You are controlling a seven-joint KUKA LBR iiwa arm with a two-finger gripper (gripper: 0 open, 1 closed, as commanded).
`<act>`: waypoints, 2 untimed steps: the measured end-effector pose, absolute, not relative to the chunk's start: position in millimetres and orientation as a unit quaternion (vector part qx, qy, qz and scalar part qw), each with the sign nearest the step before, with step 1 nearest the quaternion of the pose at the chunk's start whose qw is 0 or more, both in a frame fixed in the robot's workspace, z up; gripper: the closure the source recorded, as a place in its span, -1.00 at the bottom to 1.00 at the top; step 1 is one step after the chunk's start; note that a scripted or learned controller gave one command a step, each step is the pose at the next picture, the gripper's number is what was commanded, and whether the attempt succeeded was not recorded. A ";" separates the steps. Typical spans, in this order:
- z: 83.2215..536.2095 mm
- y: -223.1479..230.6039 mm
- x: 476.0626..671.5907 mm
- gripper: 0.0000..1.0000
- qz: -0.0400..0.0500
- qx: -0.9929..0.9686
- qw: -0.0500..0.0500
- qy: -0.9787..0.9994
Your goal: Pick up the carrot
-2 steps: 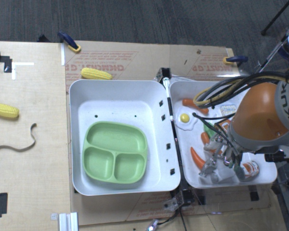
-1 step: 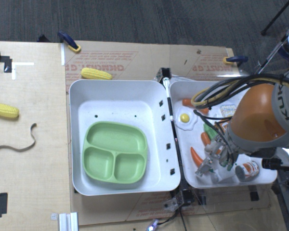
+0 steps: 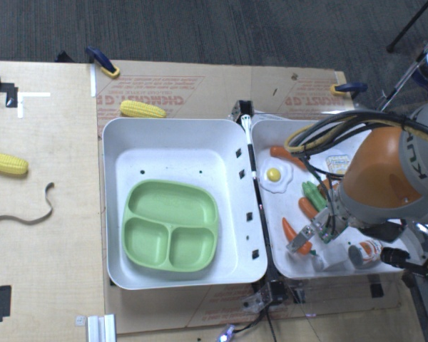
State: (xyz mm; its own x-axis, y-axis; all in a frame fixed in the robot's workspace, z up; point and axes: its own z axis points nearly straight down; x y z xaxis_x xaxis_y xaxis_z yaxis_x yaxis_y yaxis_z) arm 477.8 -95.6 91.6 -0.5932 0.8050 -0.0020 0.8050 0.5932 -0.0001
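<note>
**Claw low over the front carrot, right bin**

Gripper (image 3: 302, 242) down in the right bin (image 3: 265, 191), near its front left part, tip touching or just above a small carrot (image 3: 290, 230). Carrot's long axis slanted, upper end toward the bin divider, lower end under the claw tip. Whether the fingers stood apart or together: could not tell; too small and cluttered at the tip. No clear sign of the carrot clamped between them.

Just beyond: a second orange piece (image 3: 307, 206) beside green pieces (image 3: 314, 191), close on the claw's far side. Likely to get nudged on a lift. A bottle-like item (image 3: 362, 251) lay to the right, under the arm (image 3: 374, 173).

Farther back: fried egg (image 3: 274, 176) near the divider, another orange piece (image 3: 282, 152) behind it.

Room judged tight: left wall near the carrot's upper end, clutter behind; straight up looked the freest way out.

Left bin (image 3: 118, 212) held a green divided plate (image 3: 172, 224).
</note>
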 end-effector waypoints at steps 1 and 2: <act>91.6 -99.9 548.7 -1.00 -0.001 0.500 0.001 0.866; 91.0 -103.4 514.5 -1.00 -0.001 0.642 -0.001 0.767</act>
